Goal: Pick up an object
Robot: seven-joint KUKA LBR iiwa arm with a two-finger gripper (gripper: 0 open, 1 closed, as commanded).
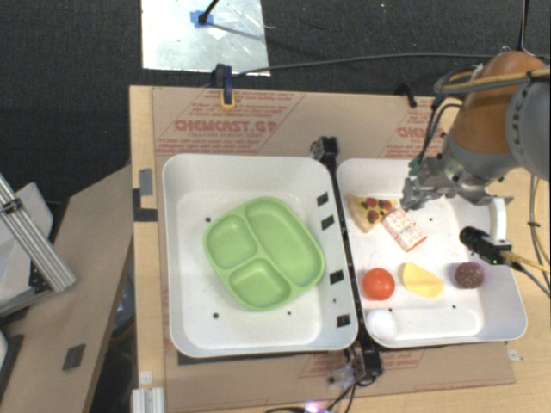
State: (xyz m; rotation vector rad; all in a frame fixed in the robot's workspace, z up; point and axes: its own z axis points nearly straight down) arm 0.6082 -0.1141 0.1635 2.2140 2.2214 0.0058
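The right bin holds a pizza slice, a small red-and-white box, a red tomato, a yellow wedge, a dark red ball and a white egg. My gripper hangs over the back of this bin, its tip just above the box and right of the pizza slice. Nothing is visible between its fingers.
The left bin holds a green divided plate. A black divider runs between the bins. A black-and-white part of the arm stands over the right bin's right side. Brown board lies behind.
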